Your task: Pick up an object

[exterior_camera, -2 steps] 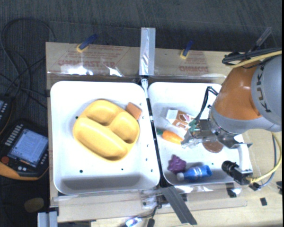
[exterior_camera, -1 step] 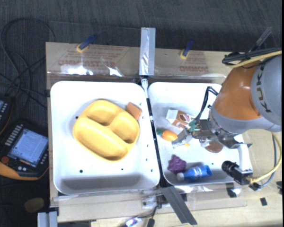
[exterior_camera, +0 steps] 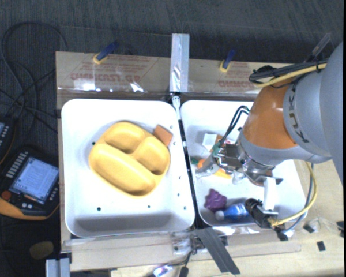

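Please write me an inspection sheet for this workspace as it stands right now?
Surface: two shallow white bins side by side, left bin and right bin, on a bench.
Job's things: large yellow rounded object with small orange block touching it, left bin; purple lumpy object, blue bottle, small mixed pieces, right bin.
Clutter: nothing seen.
Grippers: gripper low over right bin; grasp unclear.
Cables: black cable on floor; yellow cable on arm.
Surroundings: handheld screen pendants, dark carpet.
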Controlling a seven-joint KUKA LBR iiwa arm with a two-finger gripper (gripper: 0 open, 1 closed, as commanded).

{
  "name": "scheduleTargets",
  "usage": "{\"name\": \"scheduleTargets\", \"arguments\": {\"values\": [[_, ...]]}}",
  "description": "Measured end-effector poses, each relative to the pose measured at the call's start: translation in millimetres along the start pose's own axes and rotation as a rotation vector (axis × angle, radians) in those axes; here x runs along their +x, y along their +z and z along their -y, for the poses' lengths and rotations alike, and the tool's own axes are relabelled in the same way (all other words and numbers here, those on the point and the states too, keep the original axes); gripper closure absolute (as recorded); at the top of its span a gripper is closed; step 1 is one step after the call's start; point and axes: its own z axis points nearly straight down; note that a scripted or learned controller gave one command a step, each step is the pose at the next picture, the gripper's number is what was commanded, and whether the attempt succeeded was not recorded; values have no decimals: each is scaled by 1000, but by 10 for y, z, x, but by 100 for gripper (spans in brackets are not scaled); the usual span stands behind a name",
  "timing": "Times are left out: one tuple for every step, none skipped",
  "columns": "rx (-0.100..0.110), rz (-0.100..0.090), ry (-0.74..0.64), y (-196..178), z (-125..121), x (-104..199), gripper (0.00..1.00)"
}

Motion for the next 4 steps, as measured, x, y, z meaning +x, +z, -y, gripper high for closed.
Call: {"name": "scheduleTargets", "arguments": {"values": [[-2, 1, -373, 869, -183, -596, 0], [-15, 4, -588, 927, -1050, -570, 0], [-17, 3, -589, 828, -1056, -561, 100], [-3, 4, -384, -16, -1357, 277, 100]]}}
